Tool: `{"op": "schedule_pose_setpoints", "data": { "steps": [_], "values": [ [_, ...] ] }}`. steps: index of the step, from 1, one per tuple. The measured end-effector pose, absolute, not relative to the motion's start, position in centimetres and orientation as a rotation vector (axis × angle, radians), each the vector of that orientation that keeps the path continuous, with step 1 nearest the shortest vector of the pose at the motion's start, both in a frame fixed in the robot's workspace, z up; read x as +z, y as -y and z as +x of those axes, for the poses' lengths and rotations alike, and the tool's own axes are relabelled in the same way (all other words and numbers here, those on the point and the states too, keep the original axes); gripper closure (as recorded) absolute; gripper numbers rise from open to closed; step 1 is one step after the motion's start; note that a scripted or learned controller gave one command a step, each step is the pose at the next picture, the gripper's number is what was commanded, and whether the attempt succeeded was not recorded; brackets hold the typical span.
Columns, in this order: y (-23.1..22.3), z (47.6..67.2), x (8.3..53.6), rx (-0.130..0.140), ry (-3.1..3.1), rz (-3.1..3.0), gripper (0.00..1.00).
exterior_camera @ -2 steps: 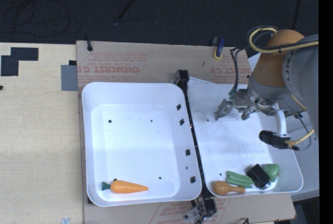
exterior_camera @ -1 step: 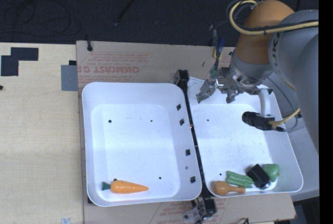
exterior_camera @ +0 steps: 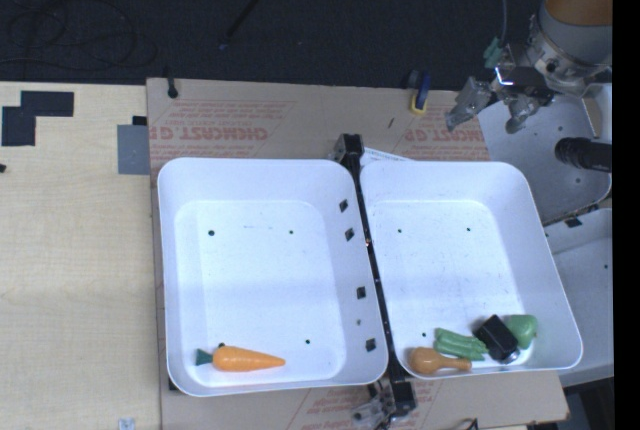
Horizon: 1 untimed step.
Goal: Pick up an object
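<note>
Currently my pincer [exterior_camera: 492,110] hangs spread and unloaded above the worktop, behind the right bin [exterior_camera: 545,218]. Carrot [exterior_camera: 246,358] lies in the left bin [exterior_camera: 165,218], near front. Green pod [exterior_camera: 458,343], black block [exterior_camera: 496,337], tan piece [exterior_camera: 436,362] cluster in right bin's front corner.

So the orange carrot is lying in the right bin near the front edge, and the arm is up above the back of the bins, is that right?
Not quite. The camera view shows the carrot in the left bin, near its front edge. The right bin has a cluster of other items at its front. The rest stands: the gripper is above the back of the bins.
</note>
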<state>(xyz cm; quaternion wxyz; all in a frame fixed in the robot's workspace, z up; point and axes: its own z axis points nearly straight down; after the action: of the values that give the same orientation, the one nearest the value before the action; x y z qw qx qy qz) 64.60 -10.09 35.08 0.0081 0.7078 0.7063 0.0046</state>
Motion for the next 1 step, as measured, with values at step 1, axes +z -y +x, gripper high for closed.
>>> {"op": "schedule_pose_setpoints", "data": {
  "steps": [1],
  "values": [
    [9.76,64.43,34.9,-0.006,-2.227,2.217,1.0]
  ]
}}
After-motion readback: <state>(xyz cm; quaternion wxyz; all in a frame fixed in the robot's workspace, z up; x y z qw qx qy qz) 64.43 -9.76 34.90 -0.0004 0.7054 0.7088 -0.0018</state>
